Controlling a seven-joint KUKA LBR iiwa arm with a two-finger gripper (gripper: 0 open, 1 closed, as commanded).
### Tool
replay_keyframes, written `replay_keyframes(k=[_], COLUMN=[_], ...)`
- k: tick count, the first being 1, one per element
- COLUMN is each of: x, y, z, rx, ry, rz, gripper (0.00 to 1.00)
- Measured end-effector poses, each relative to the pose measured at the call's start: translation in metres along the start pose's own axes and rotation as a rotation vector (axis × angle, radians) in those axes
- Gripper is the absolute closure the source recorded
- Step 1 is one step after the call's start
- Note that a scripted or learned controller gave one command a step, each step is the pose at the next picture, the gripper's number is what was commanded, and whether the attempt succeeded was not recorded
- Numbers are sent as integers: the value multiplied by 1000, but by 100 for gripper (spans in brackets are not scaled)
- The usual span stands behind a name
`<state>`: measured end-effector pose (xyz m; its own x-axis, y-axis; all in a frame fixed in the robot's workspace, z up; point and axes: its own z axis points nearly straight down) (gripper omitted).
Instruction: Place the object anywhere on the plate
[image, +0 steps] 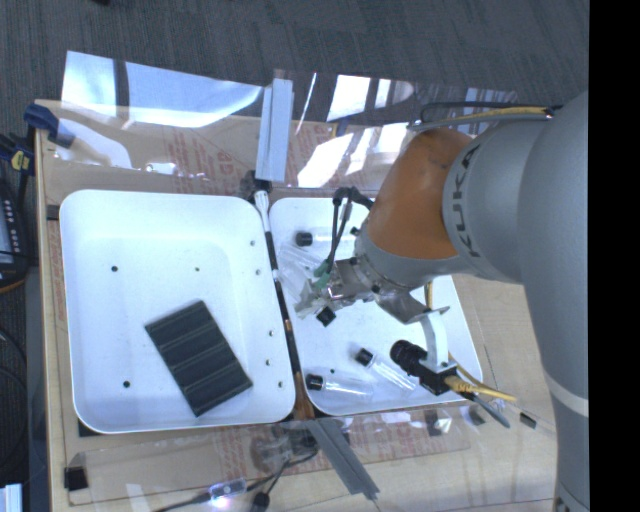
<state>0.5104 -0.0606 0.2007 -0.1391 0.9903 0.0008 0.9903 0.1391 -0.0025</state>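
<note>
While the plate (198, 357) lies bare in the left bin (130, 250), the gripper (325, 290) hangs mid-frame over vials (335, 384) in the right bin (345, 335); its jaws cannot be read, so pickup and placing likely remain.

Two shallow white bins sit side by side on a bench, seen from above at a slant. In the left bin (110, 240) a dark ribbed plate (198, 357) lies askew, towards the near side. A grey arm (510, 190) with an orange band (420, 200) reaches over the right bin (340, 340), its gripper (322, 292) low above the middle. Small clear vials (363, 355) with black caps lie scattered there (a small black piece (325, 316) sits just beside the gripper).
</note>
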Motion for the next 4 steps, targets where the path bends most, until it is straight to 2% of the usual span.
replay_keyframes(k=[1,2,3,4], x=[100,169,224,222], y=[-21,-9,-4,21], z=[-2,106,105,93], rx=[3,-6,1,2], ry=[0,2,-1,1], rz=[-22,-396,-147,336], gripper=[100,100,100,100])
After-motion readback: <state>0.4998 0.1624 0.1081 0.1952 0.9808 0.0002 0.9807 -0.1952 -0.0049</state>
